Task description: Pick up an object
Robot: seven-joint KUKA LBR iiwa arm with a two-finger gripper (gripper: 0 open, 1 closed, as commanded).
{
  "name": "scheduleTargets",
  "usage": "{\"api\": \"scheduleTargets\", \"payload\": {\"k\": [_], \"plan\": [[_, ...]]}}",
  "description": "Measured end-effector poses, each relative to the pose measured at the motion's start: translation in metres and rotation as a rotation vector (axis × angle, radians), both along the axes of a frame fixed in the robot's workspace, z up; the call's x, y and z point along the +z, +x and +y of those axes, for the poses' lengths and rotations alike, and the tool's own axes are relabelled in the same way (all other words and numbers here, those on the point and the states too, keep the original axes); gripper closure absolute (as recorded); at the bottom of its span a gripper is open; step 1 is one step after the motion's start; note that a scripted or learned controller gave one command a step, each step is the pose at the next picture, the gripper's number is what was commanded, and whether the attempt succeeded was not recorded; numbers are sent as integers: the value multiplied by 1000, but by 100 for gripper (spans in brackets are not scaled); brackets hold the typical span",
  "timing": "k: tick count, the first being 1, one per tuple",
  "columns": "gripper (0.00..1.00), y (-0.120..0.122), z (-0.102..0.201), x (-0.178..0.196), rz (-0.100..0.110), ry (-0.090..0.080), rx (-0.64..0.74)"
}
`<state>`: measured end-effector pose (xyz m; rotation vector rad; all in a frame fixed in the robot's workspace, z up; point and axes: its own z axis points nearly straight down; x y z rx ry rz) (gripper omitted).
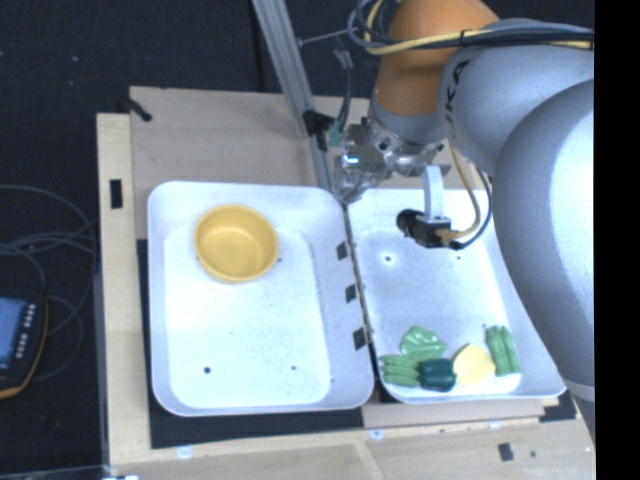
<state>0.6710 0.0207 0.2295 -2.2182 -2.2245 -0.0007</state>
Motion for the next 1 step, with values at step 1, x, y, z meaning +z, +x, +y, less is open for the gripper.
{"api": "scheduleTargets", "payload": {"k": [1], "plan": [[100, -7, 45, -2, 0, 0, 0]]}}
